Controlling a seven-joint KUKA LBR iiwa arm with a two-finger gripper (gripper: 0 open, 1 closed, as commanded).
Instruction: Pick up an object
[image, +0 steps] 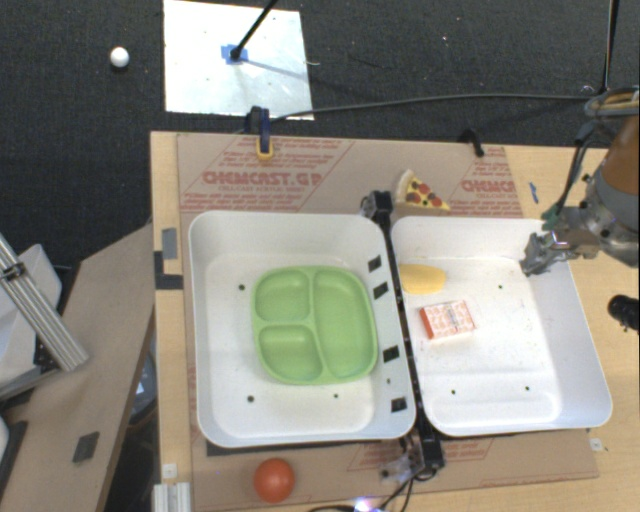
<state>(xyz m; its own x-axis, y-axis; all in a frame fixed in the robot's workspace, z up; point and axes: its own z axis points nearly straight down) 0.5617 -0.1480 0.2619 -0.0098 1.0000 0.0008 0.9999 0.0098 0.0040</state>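
Red box (446, 321) lies long axis 3-to-9, open floor toward 6. Gripper (537, 252) hovers at its 2; jaws' state unclear.

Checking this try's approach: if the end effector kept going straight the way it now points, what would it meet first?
The end effector points toward the picture's left, over the right bin's far edge. Continuing on, it would probably first reach the yellow piece, though its height above the bin is unclear.

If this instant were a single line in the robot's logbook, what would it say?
gripper: over right bin's far right rim, holding nothing | red packet, yellow piece: lying in bin | pick: not yet done
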